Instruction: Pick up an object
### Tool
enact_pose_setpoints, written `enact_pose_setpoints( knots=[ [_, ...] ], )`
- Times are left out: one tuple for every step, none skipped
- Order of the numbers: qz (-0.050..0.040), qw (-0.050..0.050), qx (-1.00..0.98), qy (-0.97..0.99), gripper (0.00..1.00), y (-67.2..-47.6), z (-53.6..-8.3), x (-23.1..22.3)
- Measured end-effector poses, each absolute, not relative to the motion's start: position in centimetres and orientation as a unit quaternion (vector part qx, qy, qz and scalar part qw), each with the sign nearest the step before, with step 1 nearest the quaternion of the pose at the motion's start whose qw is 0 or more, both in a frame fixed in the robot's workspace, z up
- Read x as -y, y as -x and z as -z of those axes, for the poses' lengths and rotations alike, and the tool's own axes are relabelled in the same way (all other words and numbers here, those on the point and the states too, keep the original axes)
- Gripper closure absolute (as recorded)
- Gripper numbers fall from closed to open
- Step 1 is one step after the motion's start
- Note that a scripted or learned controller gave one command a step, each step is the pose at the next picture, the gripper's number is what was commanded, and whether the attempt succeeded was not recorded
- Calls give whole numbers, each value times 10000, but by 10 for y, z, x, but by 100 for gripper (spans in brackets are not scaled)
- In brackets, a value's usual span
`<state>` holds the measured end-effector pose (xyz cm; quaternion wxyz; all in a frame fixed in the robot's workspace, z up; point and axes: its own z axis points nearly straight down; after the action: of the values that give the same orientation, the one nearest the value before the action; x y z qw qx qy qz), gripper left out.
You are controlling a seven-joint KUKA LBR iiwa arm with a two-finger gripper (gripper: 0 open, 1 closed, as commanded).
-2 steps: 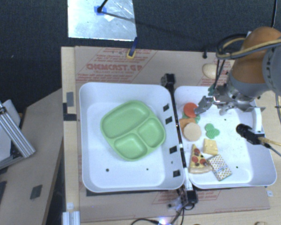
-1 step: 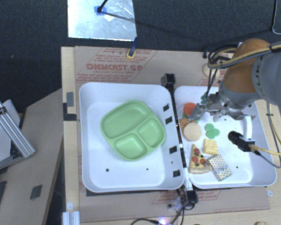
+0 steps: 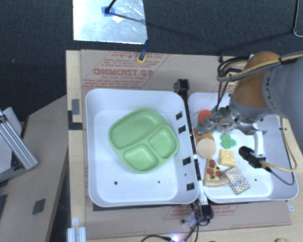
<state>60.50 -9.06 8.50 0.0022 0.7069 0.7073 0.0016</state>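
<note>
1. Nearest in the right bin (image 3: 280, 188) lay a patterned sachet (image 3: 238, 179) and a toy pizza slice (image 3: 215, 176), the slice pushed against the divider wall, probably where loose things had slid.
2. Just beyond them sat a yellow cheese block (image 3: 227, 158) and a tan bread-like piece (image 3: 205, 146), close together, so a clean single grab looked hard.
3. Farther in, a small green piece (image 3: 228, 141) lay just right of the claw (image 3: 215, 119), which hung low over an orange-red piece (image 3: 205, 116) at the bin's far left (likely the chosen target); whether it was open or had hold of anything, I could not tell.
4. The left bin (image 3: 98, 185) carried a green divided plate (image 3: 143, 139), set apart, presumably as a drop spot.
5. Both bins rested on the cardboard-covered counter (image 3: 121, 70), keeping everything within the arm's reach.
</note>
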Motion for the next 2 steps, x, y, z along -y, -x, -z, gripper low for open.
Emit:
enact_pose_setpoints(
  knots=[
    [-41, 47, -7070, -7071, 100, -607, -99, 91],
    [-17, 21, -7085, -7057, 100, -606, -163, 89]
  ],
)
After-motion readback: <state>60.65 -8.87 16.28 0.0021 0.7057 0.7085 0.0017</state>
